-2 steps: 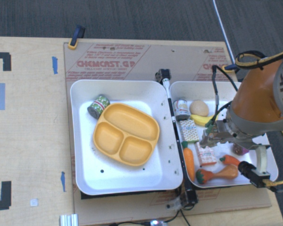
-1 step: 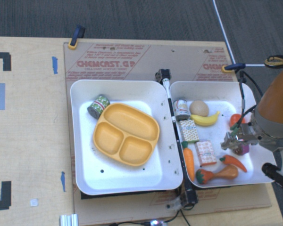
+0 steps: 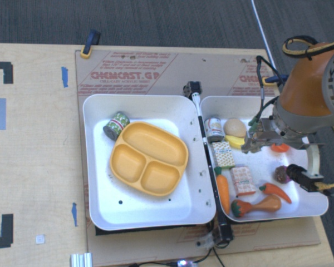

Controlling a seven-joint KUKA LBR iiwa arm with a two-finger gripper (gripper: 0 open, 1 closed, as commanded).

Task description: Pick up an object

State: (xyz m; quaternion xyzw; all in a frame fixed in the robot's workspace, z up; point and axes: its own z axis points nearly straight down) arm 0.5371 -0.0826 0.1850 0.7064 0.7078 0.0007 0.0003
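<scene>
A green can (image 3: 116,124) lies beside a yellow divided plate (image 3: 149,157) in the left bin (image 3: 94,166). The right bin (image 3: 317,204) holds a small can (image 3: 214,128), a pale egg (image 3: 235,128), two boxes (image 3: 223,154), a carrot (image 3: 222,189) and a squash (image 3: 261,205). The arm (image 3: 306,88) bends in from the right, wrist tipped down over the bin's upper middle; whether its gripper (image 3: 256,141) is apart or together cannot be told.
</scene>
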